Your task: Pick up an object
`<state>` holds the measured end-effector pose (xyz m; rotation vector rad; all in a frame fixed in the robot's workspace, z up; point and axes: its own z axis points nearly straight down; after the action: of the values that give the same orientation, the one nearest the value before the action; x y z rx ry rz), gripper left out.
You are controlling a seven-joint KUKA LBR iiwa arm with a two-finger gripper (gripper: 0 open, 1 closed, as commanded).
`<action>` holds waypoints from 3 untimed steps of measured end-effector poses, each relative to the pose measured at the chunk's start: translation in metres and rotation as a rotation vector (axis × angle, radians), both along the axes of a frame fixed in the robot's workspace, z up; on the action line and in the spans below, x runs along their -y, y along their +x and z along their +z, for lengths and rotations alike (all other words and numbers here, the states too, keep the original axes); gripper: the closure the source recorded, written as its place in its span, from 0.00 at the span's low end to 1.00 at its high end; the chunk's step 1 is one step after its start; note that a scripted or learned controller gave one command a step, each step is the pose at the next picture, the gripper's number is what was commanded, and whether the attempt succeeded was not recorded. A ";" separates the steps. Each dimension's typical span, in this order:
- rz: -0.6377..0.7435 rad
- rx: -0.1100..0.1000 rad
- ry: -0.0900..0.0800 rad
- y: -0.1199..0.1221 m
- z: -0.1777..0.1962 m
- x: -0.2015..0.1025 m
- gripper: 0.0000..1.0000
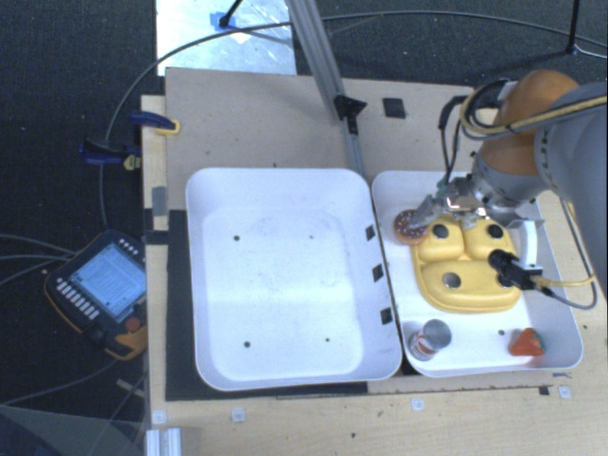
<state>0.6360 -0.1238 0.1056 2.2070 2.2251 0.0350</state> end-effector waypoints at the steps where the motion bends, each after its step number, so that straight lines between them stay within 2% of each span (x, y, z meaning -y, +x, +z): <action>1: 0.006 0.013 0.004 0.005 0.016 -0.004 1.00; 2: -0.001 -0.015 -0.012 0.003 0.061 -0.006 1.00; 3: -0.001 -0.014 -0.011 0.005 0.116 -0.006 1.00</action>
<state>0.6407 -0.1176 0.2214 2.2098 2.2250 0.0070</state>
